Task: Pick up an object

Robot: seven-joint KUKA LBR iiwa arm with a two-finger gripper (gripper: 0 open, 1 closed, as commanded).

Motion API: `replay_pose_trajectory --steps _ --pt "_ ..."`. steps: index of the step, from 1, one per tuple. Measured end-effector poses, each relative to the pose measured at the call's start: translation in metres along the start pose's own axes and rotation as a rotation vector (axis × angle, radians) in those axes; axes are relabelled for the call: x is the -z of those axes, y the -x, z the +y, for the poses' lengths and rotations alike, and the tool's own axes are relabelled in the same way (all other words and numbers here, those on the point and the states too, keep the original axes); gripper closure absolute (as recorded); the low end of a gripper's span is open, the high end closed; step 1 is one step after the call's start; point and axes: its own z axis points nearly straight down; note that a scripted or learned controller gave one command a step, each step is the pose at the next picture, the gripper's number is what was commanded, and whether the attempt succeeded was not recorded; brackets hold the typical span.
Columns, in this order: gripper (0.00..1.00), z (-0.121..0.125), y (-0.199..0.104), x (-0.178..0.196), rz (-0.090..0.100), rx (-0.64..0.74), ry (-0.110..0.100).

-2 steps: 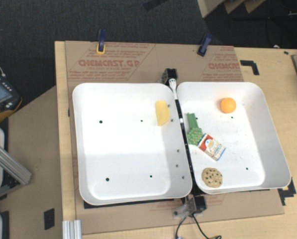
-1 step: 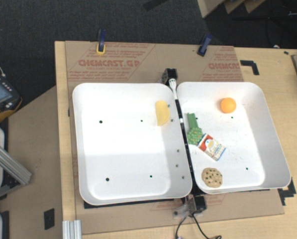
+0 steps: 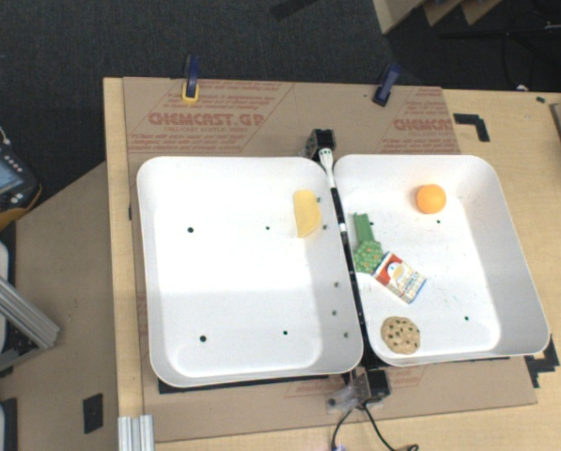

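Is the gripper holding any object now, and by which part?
Nothing is seen held: orange ball, cookie, small carton, green piece and yellow piece lie in the bins.

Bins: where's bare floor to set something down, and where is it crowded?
Left bin: bare everywhere except the yellow block near its upper right. Right bin: free along its right side, below the orange ball. Crowded by the divider: green piece, carton, cookie.

Cookie (image 3: 400, 334) in right bin (image 3: 506, 252), below carton (image 3: 398, 278)
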Motion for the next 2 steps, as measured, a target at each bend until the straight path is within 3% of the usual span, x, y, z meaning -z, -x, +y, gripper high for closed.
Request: replay_pose_trajectory --steps 2 --pt "1.00 0.002 0.001 0.022 -0.005 0.000 0.009"
